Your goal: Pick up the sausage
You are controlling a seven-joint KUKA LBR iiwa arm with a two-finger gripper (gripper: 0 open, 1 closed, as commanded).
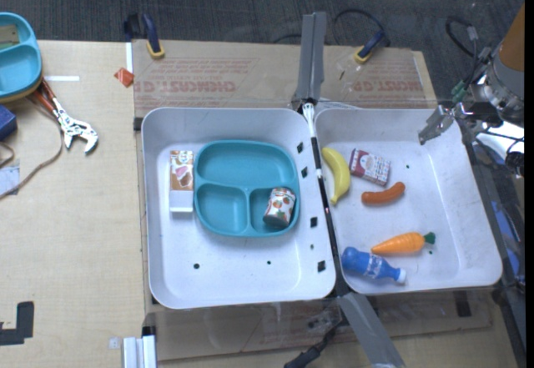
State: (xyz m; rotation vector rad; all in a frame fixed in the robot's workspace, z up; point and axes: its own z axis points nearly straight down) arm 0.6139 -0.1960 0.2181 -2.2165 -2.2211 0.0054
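Sausage [383,194] in right bin [467,216], btwn red carton [370,166] & carrot [402,244]; gripper [442,120] at bin's far-right rim, open/shut unclear

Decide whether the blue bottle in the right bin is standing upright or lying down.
Lying down. The blue plastic bottle rests on its side on the right white bin's floor, white cap pointing right, beside the orange carrot.

Wooden bench [83,216] with two white bins [167,274], a wrench [73,128].

My arm [501,78] looks grey and metallic at the wrist, trailing black cables, with a dark-fingered gripper [434,126].
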